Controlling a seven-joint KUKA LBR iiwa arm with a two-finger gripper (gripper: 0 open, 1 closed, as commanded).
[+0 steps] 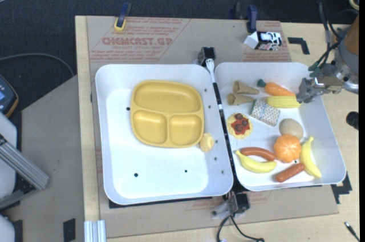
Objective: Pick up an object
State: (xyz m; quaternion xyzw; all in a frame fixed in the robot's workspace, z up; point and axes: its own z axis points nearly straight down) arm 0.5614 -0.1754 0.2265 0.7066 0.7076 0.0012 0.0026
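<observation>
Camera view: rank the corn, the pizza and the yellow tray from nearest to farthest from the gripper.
1. Corn, right bin, just left of the gripper.
2. Pizza, right bin, near its left wall.
3. Yellow tray, left bin, farthest.

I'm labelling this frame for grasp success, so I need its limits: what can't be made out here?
- Claw, camera view: small and blurred at the right bin's edge; whether it is open or holding anything cannot be told.
- Arm: cut off by the picture's right edge.
- Small pale lump beside the yellow tray: too small to identify.
- Patterned block near the corn: print too blurred to read.
</observation>
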